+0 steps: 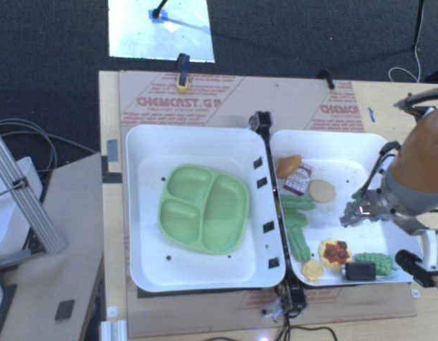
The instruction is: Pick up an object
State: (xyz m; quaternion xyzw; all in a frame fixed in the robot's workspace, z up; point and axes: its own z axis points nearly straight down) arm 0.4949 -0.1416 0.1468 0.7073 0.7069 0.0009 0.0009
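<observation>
My gripper (353, 214) hangs over the middle-right of the right bin (347, 158), above bare white floor. A tan round biscuit (321, 191) lies just to its left. Further left sit a red packet (297, 181) and an orange-brown bread roll (288, 165). Green pea pods (298, 222) run along the bin's left wall. Below the gripper, near the front rim, are a red pizza slice (334, 251), a yellow piece (311, 268), a black block (360, 271) and a green leafy piece (379, 261). I see nothing between the gripper and the floor.
The left bin (155, 148) holds a light green divided plate (204, 208). A black clip-lined divider (267, 190) separates the bins. The arm's orange wrist band (425, 155) overhangs the right bin's right side. Cardboard (205, 98) lies under both bins.
</observation>
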